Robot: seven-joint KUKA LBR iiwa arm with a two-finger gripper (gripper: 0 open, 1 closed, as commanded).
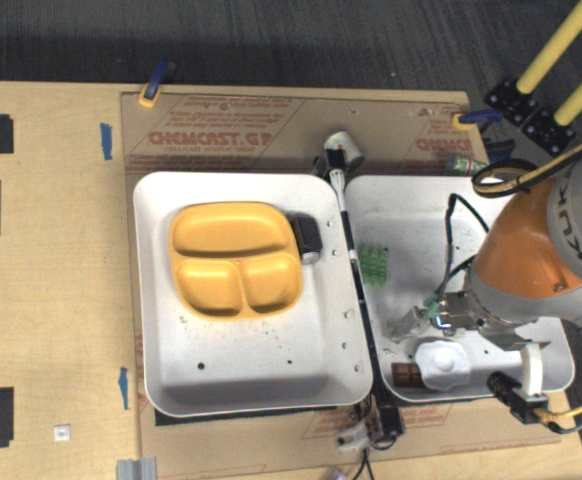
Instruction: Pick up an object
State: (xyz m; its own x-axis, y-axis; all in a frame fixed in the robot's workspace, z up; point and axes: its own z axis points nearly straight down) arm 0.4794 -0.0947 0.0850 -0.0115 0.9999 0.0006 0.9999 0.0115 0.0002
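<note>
In the left bin (pixel 161 358) lies a yellow divided plate (pixel 236 256), with a small black object (pixel 306 236) against its right edge. In the right bin (pixel 401 203) a green object (pixel 373 263) lies near the left wall. A small brown object (pixel 404 373) sits at that bin's front left corner. The arm, with its orange band (pixel 526 253), reaches over the right bin from the right. My gripper (pixel 433 320) hangs low over the bin's front half, right of the green object. A white rounded part (pixel 441 363) sits just below it.
A black divider and cable (pixel 353 268) run between the two bins. Yellow poles with black clamps (pixel 531 88) stand at the back right. Blue clips (pixel 156 80) hold the cardboard sheet under the bins. Cables loop around the wrist over the right bin.
</note>
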